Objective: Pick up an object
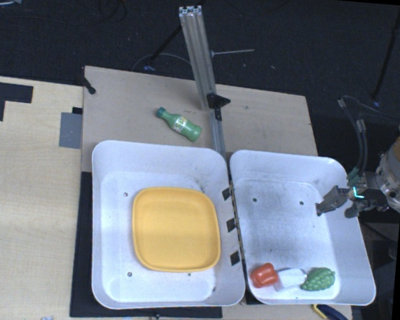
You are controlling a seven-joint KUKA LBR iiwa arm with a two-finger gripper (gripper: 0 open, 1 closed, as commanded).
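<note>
Three small objects lie in a row at the front of the right bin (291,200): a red one (265,274), a white one (291,278) and a bumpy green one (318,278). A square yellow plate (176,229) lies flat in the left bin (110,182). My gripper (336,208) hangs over the right bin's right rim, well behind the three small objects. Its two dark fingers are spread, with nothing between them.
A green bottle (179,123) lies on its side on the bench behind the left bin. A slanted aluminium post (203,57) rises from the bench just behind the gap between the bins. Cables run along the arm at the right.
</note>
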